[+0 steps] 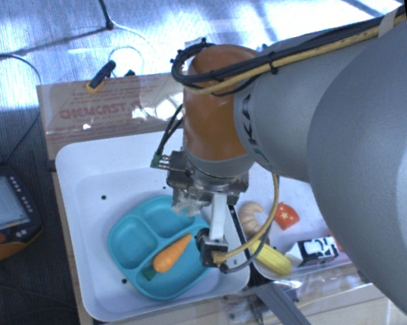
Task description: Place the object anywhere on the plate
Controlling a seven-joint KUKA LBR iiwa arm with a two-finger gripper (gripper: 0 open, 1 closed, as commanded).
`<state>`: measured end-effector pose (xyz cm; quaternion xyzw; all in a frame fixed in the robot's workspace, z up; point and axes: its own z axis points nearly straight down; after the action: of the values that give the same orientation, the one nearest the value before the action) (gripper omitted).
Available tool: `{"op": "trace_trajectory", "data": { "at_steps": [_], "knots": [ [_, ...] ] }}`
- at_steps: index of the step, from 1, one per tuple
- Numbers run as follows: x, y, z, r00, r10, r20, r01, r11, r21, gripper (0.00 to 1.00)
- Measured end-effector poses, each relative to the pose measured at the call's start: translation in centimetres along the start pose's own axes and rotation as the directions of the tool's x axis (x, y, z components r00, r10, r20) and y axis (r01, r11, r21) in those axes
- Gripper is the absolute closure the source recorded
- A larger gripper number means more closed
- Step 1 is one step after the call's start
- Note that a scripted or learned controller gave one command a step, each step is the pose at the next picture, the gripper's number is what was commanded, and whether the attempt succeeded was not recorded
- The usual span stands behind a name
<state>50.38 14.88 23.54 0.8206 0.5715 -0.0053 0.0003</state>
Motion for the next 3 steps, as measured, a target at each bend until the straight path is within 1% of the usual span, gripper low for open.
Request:
{"op": "trace_trajectory", "data": {
  "at_steps": [1, 2, 3],
  "knots": [
    [0.2, 2.1, 4.7, 0.997, 0.082, 0.004, -0.082, 0.997, 0.005, 1.00],
    [-4.6, 4.3, 1.6, 0.989, -0.145, -0.002, 0.145, 0.989, 0.000, 1.00],
    [-1.9, -1.6, 3.1, 0.993, -0.117, -0.001, 0.117, 0.993, 0.005, 1.00]
  ]
}}
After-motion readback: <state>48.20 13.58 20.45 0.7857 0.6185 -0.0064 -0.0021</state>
